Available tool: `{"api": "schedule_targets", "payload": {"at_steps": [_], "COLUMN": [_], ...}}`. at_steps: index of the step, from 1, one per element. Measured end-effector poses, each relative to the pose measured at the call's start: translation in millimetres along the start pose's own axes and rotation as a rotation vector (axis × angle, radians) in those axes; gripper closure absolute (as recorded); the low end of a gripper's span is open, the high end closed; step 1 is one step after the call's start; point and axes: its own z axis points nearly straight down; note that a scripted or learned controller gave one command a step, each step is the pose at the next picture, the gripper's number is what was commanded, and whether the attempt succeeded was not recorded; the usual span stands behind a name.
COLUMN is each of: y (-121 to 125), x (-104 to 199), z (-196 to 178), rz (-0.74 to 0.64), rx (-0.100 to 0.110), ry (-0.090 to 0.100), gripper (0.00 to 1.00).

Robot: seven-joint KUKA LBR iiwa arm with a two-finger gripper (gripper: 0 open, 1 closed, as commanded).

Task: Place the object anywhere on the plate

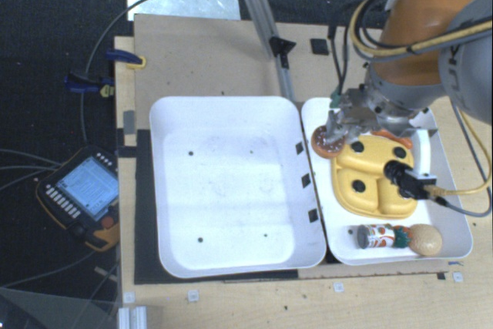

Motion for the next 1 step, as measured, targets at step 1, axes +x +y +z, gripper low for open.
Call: {"api": "schedule_targets", "payload": {"at_steps": [1], "y": [-12.2], "x": [59.8], "z": [11.5], "rz": [0.000], "rx": [0.001], "ry": [0.000], "gripper": [1.00]}}
